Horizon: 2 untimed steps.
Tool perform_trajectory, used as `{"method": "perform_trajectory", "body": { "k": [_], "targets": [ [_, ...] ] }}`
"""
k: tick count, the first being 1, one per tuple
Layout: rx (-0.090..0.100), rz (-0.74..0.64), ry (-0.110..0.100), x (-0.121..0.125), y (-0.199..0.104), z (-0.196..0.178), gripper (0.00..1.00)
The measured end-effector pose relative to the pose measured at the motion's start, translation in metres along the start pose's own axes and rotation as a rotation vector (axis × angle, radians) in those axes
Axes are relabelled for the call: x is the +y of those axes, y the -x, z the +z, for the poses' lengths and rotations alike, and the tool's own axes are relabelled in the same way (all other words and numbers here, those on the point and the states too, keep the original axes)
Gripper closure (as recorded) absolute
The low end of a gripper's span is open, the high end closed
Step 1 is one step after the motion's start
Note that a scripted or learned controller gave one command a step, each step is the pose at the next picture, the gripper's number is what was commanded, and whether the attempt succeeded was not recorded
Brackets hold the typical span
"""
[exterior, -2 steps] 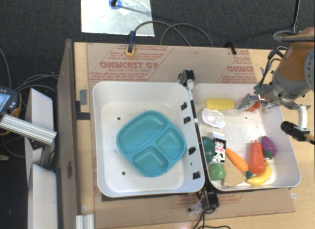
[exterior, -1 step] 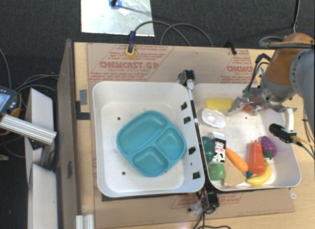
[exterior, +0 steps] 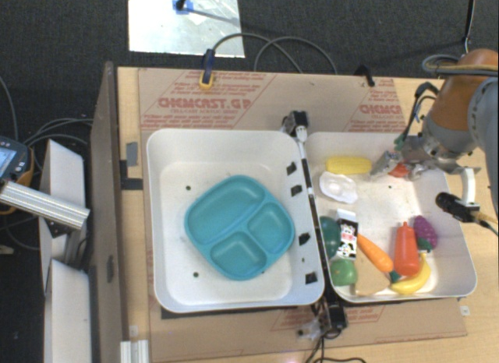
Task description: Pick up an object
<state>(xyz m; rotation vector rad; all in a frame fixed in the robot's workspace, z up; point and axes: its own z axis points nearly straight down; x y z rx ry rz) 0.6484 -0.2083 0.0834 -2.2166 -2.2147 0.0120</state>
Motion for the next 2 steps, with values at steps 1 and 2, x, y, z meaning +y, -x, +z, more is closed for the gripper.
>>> {"method": "perform_trajectory", "body": {
  "k": [1,2],
  "targets": [
    [-0.001,-0.006,0.016,0.021,-0.012,-0.003,0.0],
    [-0.004,-0.008,0.02,0.022,-0.012,-0.015,1.0]
  ]
}}
